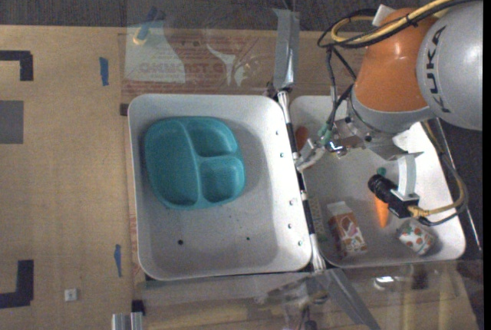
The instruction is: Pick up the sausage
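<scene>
Soft even light, slightly blurry, faint shadows.

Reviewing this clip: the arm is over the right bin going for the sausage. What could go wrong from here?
The sausage lies tight against the right bin's left wall, mostly hidden, so the gripper may hit the wall or miss. The arm also hangs low above the carton and carrot and might knock them.

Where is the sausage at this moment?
The reddish-brown sausage lies in the right white bin, at its upper-left corner against the divider, just left of the tool.
</scene>
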Robot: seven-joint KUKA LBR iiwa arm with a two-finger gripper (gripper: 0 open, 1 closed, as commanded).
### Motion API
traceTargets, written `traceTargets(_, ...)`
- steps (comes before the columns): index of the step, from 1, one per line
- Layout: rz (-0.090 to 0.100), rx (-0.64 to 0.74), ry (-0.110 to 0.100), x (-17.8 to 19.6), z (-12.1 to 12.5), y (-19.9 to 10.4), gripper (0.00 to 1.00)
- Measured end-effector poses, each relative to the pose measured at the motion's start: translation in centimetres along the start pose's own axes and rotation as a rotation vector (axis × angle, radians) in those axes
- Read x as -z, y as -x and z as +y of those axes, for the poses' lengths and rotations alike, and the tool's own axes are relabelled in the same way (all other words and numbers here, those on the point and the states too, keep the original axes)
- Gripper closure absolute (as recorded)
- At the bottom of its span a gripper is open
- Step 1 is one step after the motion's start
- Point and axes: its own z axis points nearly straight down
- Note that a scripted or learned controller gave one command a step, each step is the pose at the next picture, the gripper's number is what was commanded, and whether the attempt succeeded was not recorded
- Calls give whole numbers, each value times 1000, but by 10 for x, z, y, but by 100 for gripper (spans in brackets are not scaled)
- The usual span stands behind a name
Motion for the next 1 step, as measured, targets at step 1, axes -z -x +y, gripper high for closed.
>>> traceTargets(1,-3,21,4,1,27,43,0)
